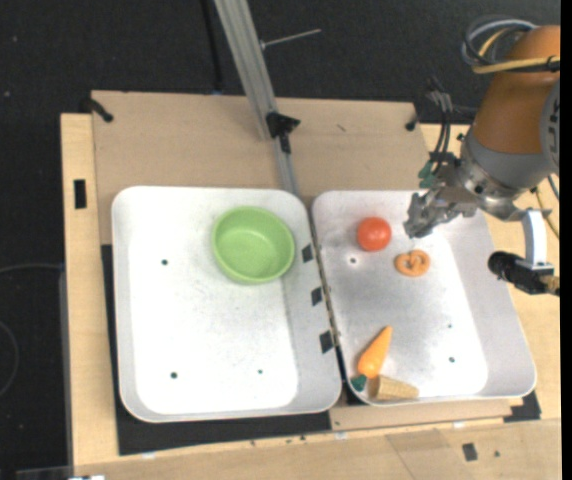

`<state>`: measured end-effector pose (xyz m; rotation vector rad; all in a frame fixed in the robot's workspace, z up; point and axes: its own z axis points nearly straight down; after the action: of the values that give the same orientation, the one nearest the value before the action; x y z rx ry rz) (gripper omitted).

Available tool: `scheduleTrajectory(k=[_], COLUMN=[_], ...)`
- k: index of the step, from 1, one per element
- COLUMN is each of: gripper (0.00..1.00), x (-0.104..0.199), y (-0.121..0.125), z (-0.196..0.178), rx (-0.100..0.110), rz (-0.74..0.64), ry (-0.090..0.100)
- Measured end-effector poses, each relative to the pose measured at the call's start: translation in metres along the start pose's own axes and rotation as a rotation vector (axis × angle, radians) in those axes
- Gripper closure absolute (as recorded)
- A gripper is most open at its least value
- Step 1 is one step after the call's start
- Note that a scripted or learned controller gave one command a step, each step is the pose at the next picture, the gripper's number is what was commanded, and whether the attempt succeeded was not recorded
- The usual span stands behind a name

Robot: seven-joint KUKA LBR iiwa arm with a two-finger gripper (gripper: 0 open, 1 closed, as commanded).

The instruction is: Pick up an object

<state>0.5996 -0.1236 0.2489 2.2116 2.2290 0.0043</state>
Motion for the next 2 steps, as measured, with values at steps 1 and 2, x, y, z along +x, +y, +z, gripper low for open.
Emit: scheduleTrajectory(k=[1, 2], gripper=[1.00, 1.00], x=[0.047, 0.088], y=[0.009, 0.024], z=[0.010, 0.006], rx=[0.004, 0.001], rz=[0.002, 0.001], ry=[0.000, 0.000])
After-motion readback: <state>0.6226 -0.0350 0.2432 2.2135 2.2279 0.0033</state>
